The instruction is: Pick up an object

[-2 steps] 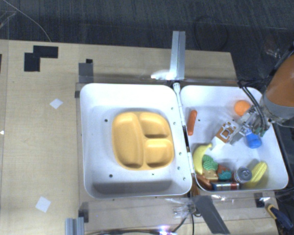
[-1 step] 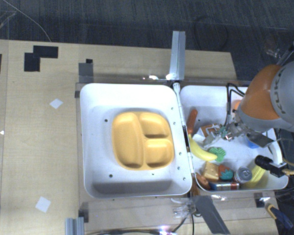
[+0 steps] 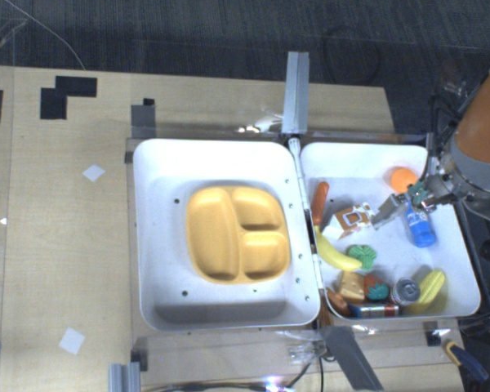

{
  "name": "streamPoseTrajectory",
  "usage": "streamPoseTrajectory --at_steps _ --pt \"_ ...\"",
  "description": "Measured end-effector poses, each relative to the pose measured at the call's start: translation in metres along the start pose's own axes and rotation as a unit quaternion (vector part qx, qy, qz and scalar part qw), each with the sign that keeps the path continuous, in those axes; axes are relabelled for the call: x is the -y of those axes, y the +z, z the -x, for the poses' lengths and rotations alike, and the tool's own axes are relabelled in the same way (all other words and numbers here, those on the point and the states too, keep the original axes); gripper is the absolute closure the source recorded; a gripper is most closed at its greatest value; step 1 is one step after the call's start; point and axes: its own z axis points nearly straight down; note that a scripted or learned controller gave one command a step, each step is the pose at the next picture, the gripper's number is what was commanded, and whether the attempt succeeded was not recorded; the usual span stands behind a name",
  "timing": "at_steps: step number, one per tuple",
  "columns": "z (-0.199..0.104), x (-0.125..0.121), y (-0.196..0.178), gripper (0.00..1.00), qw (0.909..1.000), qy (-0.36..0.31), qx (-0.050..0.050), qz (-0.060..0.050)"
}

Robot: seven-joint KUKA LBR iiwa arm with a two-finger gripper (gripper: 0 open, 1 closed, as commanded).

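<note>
My gripper (image 3: 398, 206) hangs over the upper middle of the right bin (image 3: 465, 243), reaching in from the right edge. Just beneath its right side lies a blue bottle (image 3: 422, 229). Behind the gripper, near the bin's far wall, sits an orange ball (image 3: 403, 177). A small white and orange box (image 3: 354, 217) lies to the gripper's left. I see nothing lifted off the bin floor.
Also in the right bin are a red sausage (image 3: 319, 202), a yellow banana (image 3: 336, 255), a green toy (image 3: 363, 254), a tin can (image 3: 406, 290) and a yellow piece (image 3: 431, 288). The left bin (image 3: 159, 219) holds a yellow divided tray (image 3: 235, 233).
</note>
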Motion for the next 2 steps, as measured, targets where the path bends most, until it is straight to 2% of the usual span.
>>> streamPoseTrajectory --at_steps 1,2 --pt "-0.027 -0.023 0.084 0.00 0.9862 -0.166 -0.003 -0.004" --pt "0.025 0.013 0.177 0.00 0.9730 -0.231 0.004 0.002"
